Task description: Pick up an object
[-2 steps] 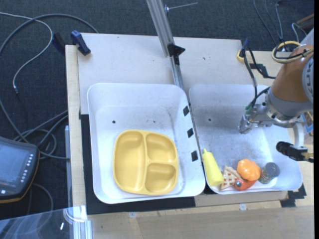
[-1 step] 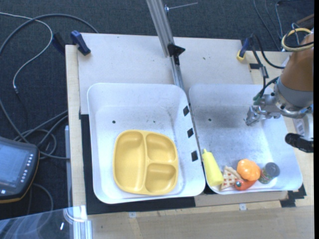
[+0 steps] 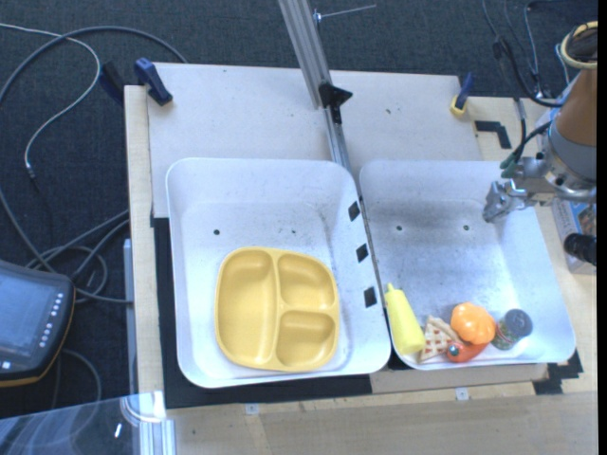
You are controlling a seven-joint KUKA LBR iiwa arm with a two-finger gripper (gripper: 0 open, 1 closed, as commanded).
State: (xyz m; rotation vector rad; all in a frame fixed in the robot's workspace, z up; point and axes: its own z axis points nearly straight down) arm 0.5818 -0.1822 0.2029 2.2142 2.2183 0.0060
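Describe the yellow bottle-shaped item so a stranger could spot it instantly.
Start at the right-hand shallow white bin and go to its near left corner. There the yellow plastic squeeze bottle lies along the bin's left wall. Unlike the round orange fruit and small dark can to its right, it is long, slim and plain yellow.

Right bin (image 3: 427, 245) centre open; yellow bottle (image 3: 403, 318), orange (image 3: 472, 322), can (image 3: 513, 326) crowd near edge

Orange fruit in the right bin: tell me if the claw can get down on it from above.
Probably yes: the orange fruit lies uncovered, though the waffle and small can crowd it.
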